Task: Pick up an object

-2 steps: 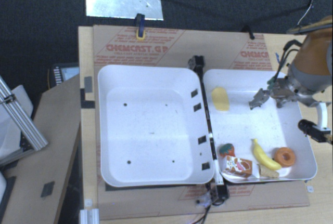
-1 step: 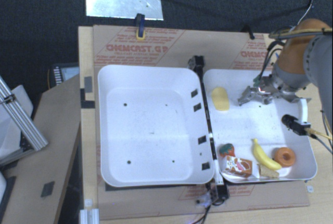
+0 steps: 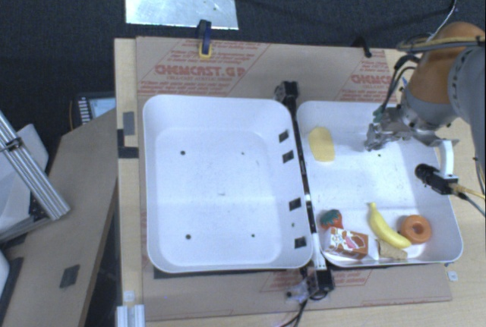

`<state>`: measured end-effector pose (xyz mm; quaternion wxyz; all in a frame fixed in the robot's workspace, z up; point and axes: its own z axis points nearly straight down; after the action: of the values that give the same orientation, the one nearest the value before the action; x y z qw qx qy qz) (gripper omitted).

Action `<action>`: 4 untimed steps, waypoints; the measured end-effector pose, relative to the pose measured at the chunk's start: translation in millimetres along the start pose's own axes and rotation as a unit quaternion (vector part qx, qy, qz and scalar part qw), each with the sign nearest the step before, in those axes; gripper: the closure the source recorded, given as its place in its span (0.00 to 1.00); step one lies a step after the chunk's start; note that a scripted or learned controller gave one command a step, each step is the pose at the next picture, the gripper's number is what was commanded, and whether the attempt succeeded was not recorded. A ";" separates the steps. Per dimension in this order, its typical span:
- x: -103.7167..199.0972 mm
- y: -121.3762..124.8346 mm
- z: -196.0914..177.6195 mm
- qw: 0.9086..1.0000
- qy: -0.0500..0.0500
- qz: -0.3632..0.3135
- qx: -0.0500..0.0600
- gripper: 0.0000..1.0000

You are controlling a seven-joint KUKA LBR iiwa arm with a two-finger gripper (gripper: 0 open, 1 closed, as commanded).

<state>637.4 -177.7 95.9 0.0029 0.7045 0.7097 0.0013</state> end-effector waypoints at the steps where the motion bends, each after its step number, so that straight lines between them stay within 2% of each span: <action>1: 76.9 2.5 11.6 1.000 0.002 -0.001 0.003 1.00; 2: 115.1 -44.6 -95.8 1.000 0.002 0.000 -0.001 1.00; 3: 172.4 -57.8 -88.7 1.000 0.002 -0.001 0.003 1.00; 4: 168.3 -56.4 -99.9 1.000 0.001 0.001 0.001 1.00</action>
<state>579.2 -9.6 195.1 0.0009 0.7053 0.7089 0.0012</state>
